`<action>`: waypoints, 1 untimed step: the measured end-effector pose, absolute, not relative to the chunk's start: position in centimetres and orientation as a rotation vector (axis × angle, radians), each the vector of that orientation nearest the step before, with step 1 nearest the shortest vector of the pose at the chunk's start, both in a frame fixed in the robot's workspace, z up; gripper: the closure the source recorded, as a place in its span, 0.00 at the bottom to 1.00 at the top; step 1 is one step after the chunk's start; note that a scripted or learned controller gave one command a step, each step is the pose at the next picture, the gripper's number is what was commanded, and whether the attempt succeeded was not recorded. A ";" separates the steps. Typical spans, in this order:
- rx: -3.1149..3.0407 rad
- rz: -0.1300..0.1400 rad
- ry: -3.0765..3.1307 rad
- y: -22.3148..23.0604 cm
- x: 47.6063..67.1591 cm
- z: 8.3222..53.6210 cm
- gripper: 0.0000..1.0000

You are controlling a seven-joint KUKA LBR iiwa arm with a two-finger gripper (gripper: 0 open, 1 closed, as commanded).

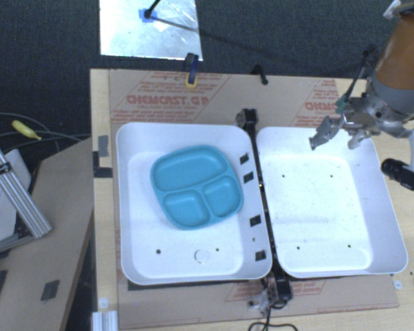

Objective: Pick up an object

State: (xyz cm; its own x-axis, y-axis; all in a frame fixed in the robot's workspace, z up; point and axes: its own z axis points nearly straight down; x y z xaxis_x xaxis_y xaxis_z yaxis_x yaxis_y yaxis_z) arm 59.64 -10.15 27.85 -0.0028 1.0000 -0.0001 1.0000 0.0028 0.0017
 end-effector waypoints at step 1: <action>2.209 0.003 2.239 0.6 54.6 27.3 0.00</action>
